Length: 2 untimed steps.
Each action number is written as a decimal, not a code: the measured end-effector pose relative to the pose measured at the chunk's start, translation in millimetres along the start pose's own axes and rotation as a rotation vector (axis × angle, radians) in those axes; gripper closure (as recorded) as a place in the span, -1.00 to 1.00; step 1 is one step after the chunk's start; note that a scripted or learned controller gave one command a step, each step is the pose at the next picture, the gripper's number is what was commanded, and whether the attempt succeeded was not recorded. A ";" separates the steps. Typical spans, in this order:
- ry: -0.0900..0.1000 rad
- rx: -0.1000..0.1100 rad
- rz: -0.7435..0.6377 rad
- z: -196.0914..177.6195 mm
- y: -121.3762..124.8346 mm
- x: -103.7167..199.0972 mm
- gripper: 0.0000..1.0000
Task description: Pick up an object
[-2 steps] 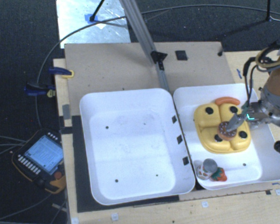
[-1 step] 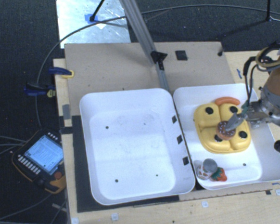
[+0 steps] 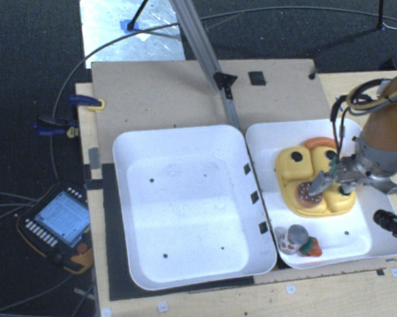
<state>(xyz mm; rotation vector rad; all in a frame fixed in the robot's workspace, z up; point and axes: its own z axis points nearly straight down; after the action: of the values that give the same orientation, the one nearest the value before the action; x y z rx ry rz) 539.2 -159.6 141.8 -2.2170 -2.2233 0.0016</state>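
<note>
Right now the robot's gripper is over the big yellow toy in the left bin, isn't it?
Not quite. The gripper is over the yellow toy, but that toy lies in the right bin, not the left bin. The camera view shows it, with a small grey and red thing near that bin's front corner.

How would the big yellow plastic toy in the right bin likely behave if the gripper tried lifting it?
The big yellow plastic toy looks moulded and rigid, so probably stiff. Its rounded, glossy lobes seem wide for the gripper above it, so fingers may slip off. Broad and low in the right white bin, it seems unlikely to roll.
</note>
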 end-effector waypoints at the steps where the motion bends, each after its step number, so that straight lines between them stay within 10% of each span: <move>1: -0.001 -0.013 -0.004 16.3 4.2 0.8 -1.00; 2: 0.007 -0.014 -0.006 3.5 6.2 3.0 1.00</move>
<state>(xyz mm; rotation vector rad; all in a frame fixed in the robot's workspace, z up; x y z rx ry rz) 545.4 -156.7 138.3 -2.2140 -2.2330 -0.0223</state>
